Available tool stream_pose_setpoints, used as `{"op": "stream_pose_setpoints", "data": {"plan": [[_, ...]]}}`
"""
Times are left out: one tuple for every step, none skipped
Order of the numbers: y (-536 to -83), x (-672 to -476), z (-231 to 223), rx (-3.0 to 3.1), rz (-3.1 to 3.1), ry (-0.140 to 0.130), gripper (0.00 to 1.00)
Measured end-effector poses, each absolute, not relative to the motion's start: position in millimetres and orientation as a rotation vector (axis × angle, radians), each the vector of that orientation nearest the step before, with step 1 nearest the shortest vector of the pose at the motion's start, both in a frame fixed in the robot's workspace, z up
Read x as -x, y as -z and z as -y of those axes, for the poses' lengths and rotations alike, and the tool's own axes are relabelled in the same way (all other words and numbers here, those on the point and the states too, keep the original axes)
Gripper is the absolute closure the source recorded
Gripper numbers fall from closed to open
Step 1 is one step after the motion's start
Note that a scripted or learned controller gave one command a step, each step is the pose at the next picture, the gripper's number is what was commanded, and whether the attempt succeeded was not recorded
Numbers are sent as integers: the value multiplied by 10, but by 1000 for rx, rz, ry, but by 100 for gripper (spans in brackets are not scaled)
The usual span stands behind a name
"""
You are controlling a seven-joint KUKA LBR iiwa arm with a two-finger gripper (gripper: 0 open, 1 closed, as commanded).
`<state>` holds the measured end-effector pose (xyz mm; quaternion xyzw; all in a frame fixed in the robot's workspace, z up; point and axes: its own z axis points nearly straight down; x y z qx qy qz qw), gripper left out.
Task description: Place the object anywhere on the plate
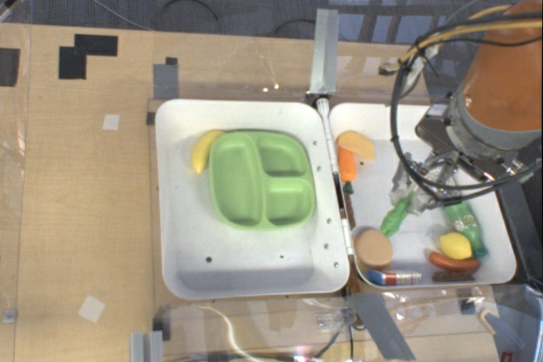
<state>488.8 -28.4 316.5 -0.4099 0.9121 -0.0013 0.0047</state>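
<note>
A green divided plate (259, 180) lies in the left white bin (246, 271). A yellow banana (202, 150) rests against the plate's left rim. My gripper (422, 185) hangs over the middle of the right bin (501, 271), partly hidden by the wrist and black cables. Just below and left of it lies a green vegetable-shaped piece (395, 218), close to the gripper; whether they touch is unclear.
The right bin also holds an orange carrot (346, 165), a tan bread piece (356, 145), a round brown bun (373, 248), a green bottle (465, 223), a yellow lemon (456, 246), a red sausage (454, 264) and a small marker-like stick (395, 276). A metal divider (333, 174) separates the bins.
</note>
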Motion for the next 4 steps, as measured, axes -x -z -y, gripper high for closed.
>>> {"op": "stream_pose_setpoints", "data": {"plan": [[-1835, -4986, -325, 1396, -2807, -8, 100], [-1860, -5661, -727, 1617, -2683, 1, 100], [-2510, -5043, -805, 1864, -2514, 6, 100], [-2498, -5040, -802, 1864, -2517, 4, 0]]}}
